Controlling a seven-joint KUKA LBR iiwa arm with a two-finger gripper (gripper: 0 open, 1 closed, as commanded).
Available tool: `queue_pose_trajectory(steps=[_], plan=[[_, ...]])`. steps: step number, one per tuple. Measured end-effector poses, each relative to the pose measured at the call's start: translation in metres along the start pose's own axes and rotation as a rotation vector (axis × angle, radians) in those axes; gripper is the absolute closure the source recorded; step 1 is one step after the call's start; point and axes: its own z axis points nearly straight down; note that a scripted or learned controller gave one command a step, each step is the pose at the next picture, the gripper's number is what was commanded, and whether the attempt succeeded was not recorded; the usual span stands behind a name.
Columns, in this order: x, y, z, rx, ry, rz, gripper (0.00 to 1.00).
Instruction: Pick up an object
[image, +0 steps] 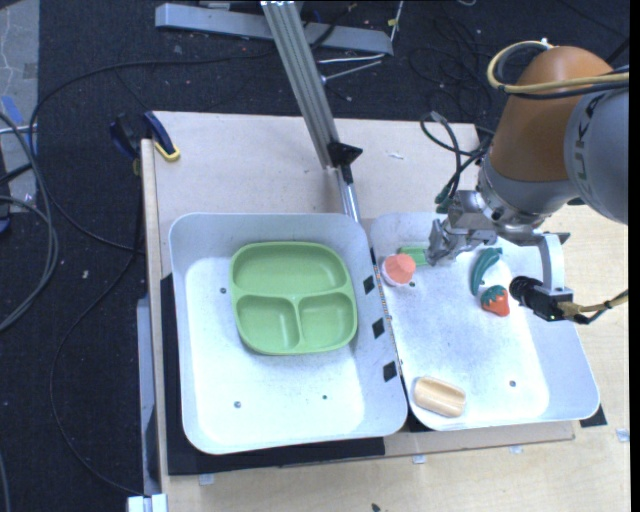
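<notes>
Four small things lie in the right bin (560, 385): an orange-red piece (400, 268) near its left wall, a green scrap (411, 252) just behind that, a teal curved piece (486, 266) touching or just above a red strawberry-like piece (495, 300) toward the right, and apart from these one tan bread roll (439, 396) at the near edge. That makes five pieces in all if the scrap is counted separately; whether it belongs to the orange-red piece cannot be told. One gripper (441, 250) hangs low over the far left part of this bin, between the orange-red piece and the teal one, close to the green scrap. Nothing shows between its fingers, and how far apart they stand cannot be told from this slant. One green plate (294, 297) with three compartments sits in the left bin (200, 400). Two bins rest side by side on one counter (230, 150), their inner edges touching.
</notes>
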Motion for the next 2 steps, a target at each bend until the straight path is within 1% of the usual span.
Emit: queue_pose_trajectory(steps=[1,2], plan=[[0.049,0.005,0.013,0.000,0.000,0.000,1.00],[0.105,0.007,0.002,-0.003,0.000,-0.001,1.00]])
